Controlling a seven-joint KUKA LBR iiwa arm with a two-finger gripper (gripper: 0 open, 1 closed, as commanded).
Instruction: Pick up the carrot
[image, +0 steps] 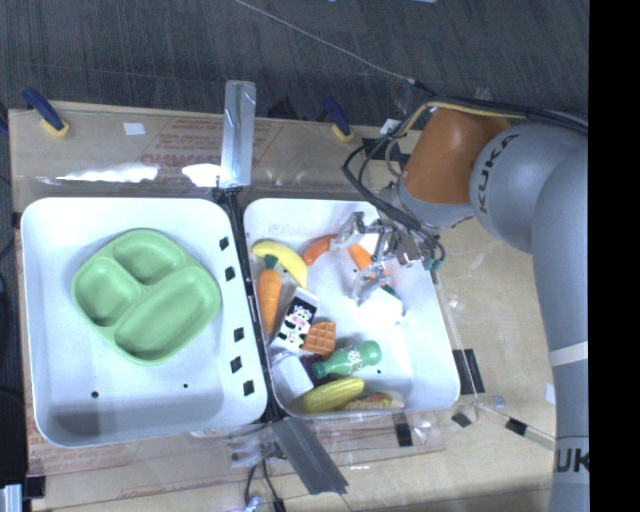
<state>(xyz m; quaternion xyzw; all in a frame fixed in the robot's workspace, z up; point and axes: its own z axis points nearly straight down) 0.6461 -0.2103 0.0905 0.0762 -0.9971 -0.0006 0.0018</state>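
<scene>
Grey arm (520, 190) bent leftward, hand (375, 262) pointing down.

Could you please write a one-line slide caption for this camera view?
KUKA arm's gripper hovers over the right bin of toy food, near the carrot; green plate sits left.

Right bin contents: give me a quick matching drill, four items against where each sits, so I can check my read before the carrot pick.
Things:
1. carrot
2. banana
3. green bottle
4. green plate

Places:
A. in the left bin
B. toward the near end of the right bin, just beyond a yellow piece by the near wall
C. along the right bin's left wall, pointing toward the near side
D. at the far left of the right bin, curved just above the carrot's top

Pairs: 1-C, 2-D, 3-B, 4-A

The gripper hangs over the right bin's far right part, apart from the carrot.
</scene>
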